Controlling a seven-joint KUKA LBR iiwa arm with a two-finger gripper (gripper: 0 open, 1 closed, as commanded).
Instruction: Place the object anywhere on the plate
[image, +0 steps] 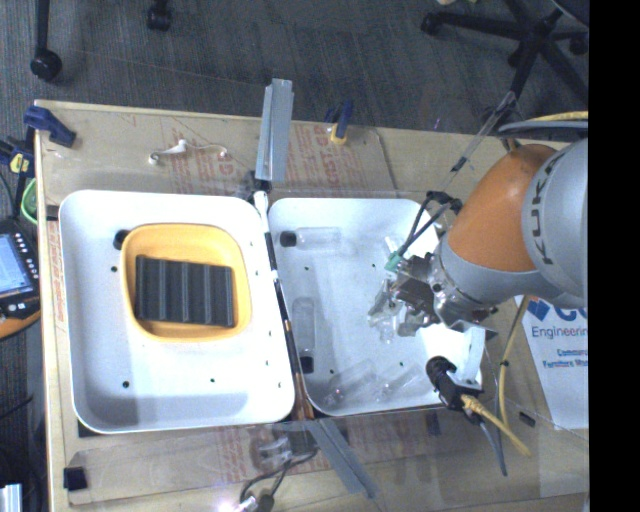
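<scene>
A yellow plate (150, 247) lies in the left bin (90, 340) with a dark grey ribbed slab (186, 291) on its middle. In the right bin (345, 290) lie several clear plastic pieces. One clear tube (318, 238) with a black cap lies at the far left, and another (303, 328) lies along the left wall. More clear pieces (372, 383) lie at the near edge. My gripper (393, 308) is low over the right half of this bin, with something clear and glinting around its tip. A hold on it cannot be made out.
The arm's orange band and grey wrist (500, 235) cover the right bin's right side. A black cable with a yellow plug (455, 390) hangs near its front right corner. A metal bar (272, 125) stands behind the bins' shared wall.
</scene>
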